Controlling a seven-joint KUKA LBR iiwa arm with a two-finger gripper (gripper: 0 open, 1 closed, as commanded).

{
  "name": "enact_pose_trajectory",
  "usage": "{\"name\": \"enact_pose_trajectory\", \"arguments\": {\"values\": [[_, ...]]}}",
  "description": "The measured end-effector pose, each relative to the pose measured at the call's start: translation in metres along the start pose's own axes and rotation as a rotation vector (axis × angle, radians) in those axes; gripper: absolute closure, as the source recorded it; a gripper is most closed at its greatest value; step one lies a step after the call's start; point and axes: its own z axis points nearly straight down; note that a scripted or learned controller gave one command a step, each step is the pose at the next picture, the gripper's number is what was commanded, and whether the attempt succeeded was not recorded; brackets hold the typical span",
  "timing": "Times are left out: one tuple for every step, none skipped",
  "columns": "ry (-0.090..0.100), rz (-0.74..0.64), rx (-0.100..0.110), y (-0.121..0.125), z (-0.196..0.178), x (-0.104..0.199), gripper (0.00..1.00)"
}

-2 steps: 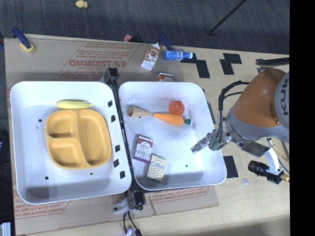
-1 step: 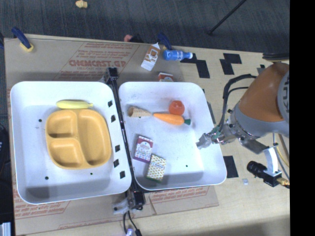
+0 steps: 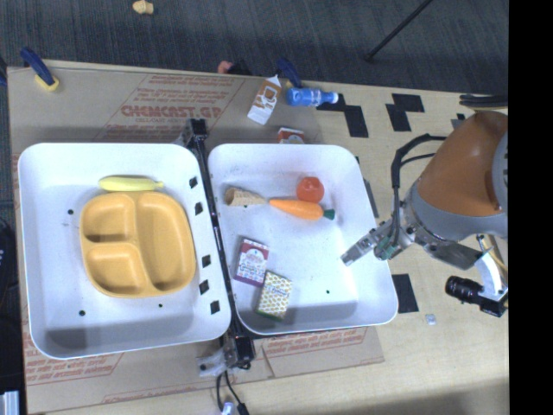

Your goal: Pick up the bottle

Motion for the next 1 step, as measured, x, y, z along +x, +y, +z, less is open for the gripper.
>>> {"name": "enact_pose_trajectory", "arguments": {"values": [[0.000, -0.328, 0.000, 0.0419, 0.0315, 0.0833, 1.00]]}}
